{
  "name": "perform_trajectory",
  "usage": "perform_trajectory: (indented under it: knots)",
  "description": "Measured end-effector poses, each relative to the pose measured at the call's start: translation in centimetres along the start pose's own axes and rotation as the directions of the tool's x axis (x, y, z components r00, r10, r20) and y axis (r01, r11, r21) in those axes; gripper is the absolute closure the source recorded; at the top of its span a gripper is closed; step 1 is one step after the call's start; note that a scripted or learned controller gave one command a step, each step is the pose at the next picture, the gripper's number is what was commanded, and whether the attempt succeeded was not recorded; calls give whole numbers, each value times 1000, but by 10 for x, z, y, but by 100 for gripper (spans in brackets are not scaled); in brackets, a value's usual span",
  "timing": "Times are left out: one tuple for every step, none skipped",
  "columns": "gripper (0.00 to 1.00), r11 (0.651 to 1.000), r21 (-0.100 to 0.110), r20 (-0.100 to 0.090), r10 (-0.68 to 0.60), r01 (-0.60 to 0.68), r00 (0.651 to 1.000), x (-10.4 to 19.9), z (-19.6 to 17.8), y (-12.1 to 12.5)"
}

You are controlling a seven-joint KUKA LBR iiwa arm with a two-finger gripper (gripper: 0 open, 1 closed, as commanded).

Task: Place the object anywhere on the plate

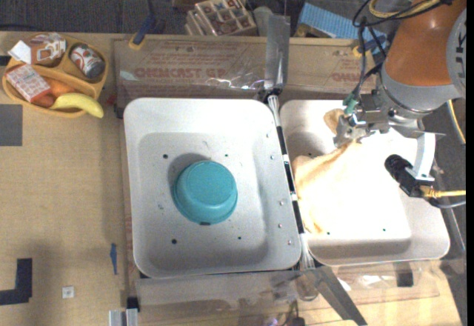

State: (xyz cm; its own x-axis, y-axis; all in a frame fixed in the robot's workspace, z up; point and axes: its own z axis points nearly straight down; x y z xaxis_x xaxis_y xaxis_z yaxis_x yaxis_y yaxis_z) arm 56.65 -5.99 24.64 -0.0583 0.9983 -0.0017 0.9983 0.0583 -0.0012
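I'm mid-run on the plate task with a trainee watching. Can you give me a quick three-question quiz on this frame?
1. Multiple choice: where does the teal plate lie? A) in the view's left bin; B) on the bench beside the bins; C) in the basket of fruit.
2. True or false: the tan object already rests on the teal plate.
3. Fill in: the gripper hangs over the view's ____ bin.

Key: 1 A. 2 false. 3 right; it hangs above the right bin, where the tan object lies.
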Motion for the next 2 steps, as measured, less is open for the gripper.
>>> perform_trajectory:
  knots:
    - [100,1000,1,-1,-4,4,1000,2,22,1]
    - [100,920,-1,-2,-392,392,920,53,29,-3]
